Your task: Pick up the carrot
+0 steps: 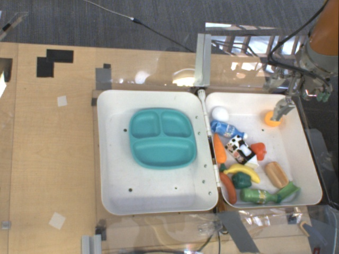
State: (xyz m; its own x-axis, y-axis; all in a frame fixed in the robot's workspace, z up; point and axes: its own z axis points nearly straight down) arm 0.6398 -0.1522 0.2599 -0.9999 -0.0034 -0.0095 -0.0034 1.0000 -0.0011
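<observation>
The carrot (219,148) is a slim orange piece lying lengthwise against the left wall of the right bin (312,165), just left of a black-and-white cow-patterned toy (239,148). My gripper (283,109) hangs at the bin's far right corner, directly over a small orange and yellow piece (273,120). It stands well to the right of the carrot and further back. Nothing of the carrot is near it.
The right bin also holds a white ball (219,113), a blue item (222,127), a red pepper (258,151), a banana (243,172), a bread roll (276,173), green vegetables (265,195) and a red sausage (228,189). A teal divided plate (161,137) lies in the left bin (114,189).
</observation>
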